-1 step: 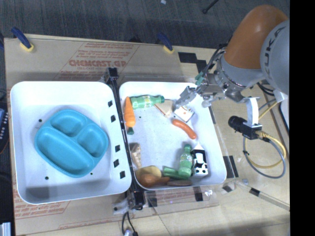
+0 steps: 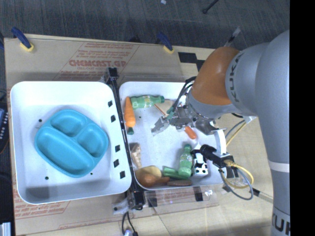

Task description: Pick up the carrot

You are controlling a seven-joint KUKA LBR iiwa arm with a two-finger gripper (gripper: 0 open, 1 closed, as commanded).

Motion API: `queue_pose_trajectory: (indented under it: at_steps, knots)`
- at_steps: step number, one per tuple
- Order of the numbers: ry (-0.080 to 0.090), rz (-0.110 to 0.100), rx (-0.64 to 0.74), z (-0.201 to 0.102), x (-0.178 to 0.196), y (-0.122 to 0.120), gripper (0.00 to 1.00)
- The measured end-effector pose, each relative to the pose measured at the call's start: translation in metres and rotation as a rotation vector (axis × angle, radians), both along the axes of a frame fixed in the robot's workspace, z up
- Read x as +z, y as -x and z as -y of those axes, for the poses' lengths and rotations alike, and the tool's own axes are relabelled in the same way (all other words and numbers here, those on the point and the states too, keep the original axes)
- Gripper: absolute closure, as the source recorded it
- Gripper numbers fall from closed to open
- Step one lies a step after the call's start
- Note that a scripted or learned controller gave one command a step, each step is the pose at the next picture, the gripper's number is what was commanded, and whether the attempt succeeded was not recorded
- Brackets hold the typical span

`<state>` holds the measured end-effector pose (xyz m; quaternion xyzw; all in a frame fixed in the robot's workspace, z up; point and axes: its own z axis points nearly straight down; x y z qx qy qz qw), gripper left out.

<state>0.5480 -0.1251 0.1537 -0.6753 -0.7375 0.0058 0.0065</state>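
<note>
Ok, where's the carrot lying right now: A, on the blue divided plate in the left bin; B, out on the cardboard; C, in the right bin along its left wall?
C: the carrot lies in the right bin against its left wall, just below-left of the green bottle.

Bright, even overhead light, soft shadows inside the white bins (image 2: 64, 90), slightly grainy focus.
</note>
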Motion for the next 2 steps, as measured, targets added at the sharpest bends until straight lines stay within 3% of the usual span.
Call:
queue_pose_trajectory:
  at_steps: [1,2]
  knots:
    - [0.004,0.008,-0.021,-0.026,-0.065,-0.041,0.0]
    - [0.005,0.011,-0.073,-0.026,-0.061,-0.08,0.0]
